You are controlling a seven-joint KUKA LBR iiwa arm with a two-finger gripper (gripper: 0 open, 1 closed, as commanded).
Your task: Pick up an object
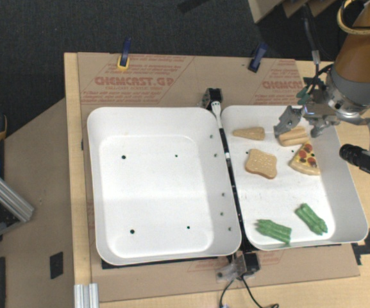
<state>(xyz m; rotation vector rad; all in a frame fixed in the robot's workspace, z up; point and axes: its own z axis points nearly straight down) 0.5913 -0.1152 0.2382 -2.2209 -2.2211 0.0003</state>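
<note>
Altogether: three breads (261, 163), two beans (273, 230), pizza (306, 159).

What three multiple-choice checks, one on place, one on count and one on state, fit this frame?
1. Where do the food pieces lie?
A. left bin
B. right bin
C. bare bench

2. How many green pieces are there?
A. one
B. two
C. four

3. How does the gripper stand?
A. fingers spread over the upper part of the right bin
B. parked over the left bin
C. resting on the cardboard

Answers: 1 B, the pieces lie in the right bin. 2 B, one green piece and another. 3 A, the gripper has its fingers apart by a tan piece.
</note>
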